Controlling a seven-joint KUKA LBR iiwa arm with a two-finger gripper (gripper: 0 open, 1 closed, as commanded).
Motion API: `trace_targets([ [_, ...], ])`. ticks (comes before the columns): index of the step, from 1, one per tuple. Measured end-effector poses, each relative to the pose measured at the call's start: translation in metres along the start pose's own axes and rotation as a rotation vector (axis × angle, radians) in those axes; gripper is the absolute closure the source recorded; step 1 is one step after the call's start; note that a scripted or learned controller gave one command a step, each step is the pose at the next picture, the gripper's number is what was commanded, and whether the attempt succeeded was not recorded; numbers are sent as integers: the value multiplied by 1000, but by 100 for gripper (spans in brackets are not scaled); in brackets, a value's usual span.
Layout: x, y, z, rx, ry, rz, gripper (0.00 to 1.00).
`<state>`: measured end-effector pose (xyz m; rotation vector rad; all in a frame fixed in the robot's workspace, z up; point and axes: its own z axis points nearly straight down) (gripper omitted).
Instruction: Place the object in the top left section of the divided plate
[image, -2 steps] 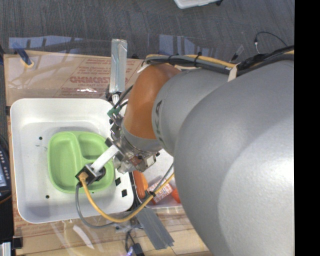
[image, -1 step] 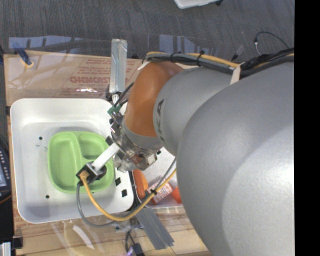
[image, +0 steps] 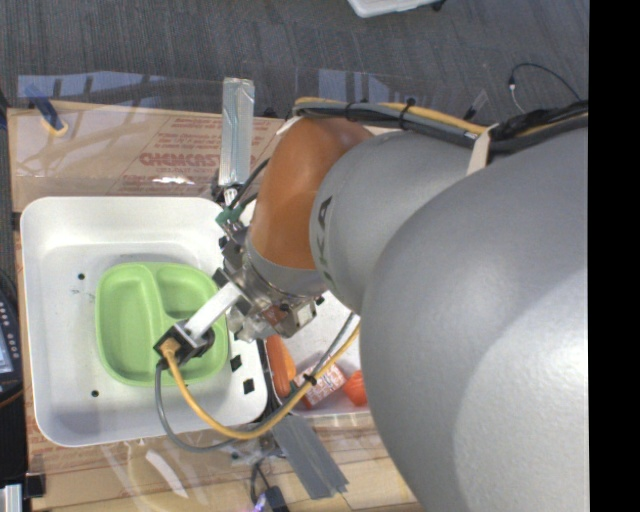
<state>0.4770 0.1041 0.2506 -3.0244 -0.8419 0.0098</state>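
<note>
Camera view, inspection from the remote station. A shallow white bin (image: 40, 300) of smooth plastic with rounded corners sits on the table (image: 120, 150), whose brown surface lies under clear, wrinkled sheeting. In the bin I see a green plate (image: 125, 320), matte, with rounded corners and raised ridges splitting it into one long section and smaller ones beside it. No object lies in the sections I can see.

The arm (image: 470, 300), smooth grey with a glossy orange band (image: 295, 190), reaches in from the right and bends down over the bin's right rim. The claw (image: 262, 312) hangs at that rim, just beside the plate's right edge. I cannot tell whether it is open or closed, since the wrist covers it from above, and I see nothing gripped in it.

An orange object (image: 285, 368), elongated, with a pale label further right, lies just past the bin's right rim, apart from the plate and below the claw. The arm hides most of it.

A grey strip of tape (image: 238, 120) stands upright behind the bin, and another (image: 310, 462) lies flat at the near edge.
</note>
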Motion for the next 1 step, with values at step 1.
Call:
trace_targets([
  [1,1,-1,-9,1,-2,-8,100],
])
